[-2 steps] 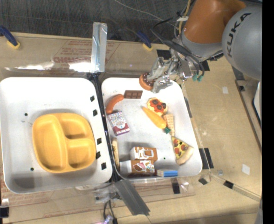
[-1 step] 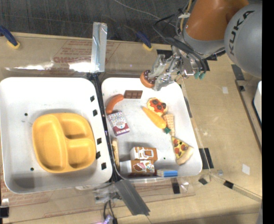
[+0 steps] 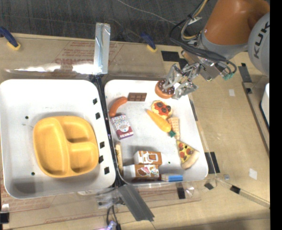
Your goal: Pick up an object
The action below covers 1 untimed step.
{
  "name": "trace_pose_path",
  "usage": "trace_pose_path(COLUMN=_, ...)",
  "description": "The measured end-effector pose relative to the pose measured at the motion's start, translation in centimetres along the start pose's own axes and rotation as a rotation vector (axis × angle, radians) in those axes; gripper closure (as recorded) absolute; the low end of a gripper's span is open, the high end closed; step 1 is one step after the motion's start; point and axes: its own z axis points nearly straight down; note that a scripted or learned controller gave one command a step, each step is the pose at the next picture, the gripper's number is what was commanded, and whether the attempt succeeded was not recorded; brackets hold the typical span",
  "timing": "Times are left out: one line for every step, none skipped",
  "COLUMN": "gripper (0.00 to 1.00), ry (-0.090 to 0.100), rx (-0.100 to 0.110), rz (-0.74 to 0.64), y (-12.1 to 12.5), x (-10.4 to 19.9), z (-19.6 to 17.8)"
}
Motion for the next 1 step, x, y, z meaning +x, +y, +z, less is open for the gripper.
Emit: trace_pose_path(gripper=1.0, ry=0.003, rx=-0.002, rz=0.309, y=4.7, x=3.9, z=0.1)
